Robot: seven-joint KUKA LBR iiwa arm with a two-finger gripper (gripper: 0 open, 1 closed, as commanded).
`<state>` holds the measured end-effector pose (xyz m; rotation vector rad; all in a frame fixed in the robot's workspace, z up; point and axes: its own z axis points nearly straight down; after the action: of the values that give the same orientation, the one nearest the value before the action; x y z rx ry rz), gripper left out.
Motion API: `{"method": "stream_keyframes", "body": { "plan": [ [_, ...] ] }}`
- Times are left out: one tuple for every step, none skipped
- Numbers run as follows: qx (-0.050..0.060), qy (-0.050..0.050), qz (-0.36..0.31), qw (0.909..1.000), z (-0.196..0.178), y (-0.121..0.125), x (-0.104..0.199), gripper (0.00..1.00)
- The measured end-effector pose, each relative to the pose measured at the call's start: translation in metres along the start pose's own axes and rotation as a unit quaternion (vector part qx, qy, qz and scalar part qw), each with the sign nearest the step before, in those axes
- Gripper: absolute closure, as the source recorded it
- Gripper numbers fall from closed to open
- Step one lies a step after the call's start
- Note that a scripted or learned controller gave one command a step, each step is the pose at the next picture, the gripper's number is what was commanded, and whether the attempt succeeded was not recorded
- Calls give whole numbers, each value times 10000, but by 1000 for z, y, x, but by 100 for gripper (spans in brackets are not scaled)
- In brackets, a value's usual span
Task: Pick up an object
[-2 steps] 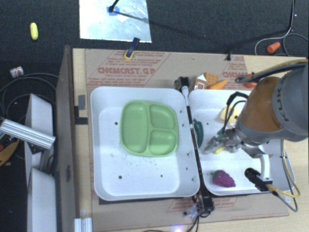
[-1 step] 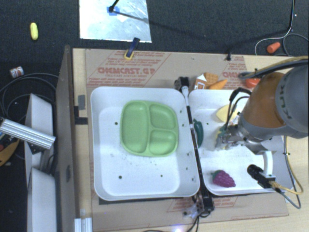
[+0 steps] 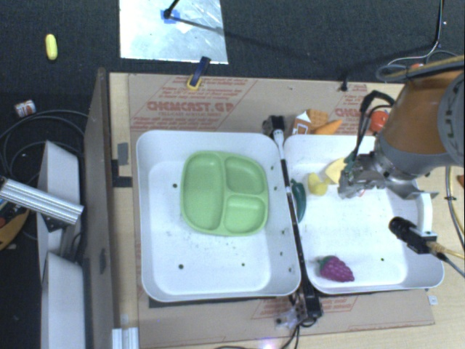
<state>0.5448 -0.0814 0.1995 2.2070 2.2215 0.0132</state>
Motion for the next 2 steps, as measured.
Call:
{"method": "stream_keyframes", "body": {
  "plan": [
    [54,6,20,10000,6,-3,-1,0],
    [43,8,-6,10000,16,43,20,0]
  ]
}}
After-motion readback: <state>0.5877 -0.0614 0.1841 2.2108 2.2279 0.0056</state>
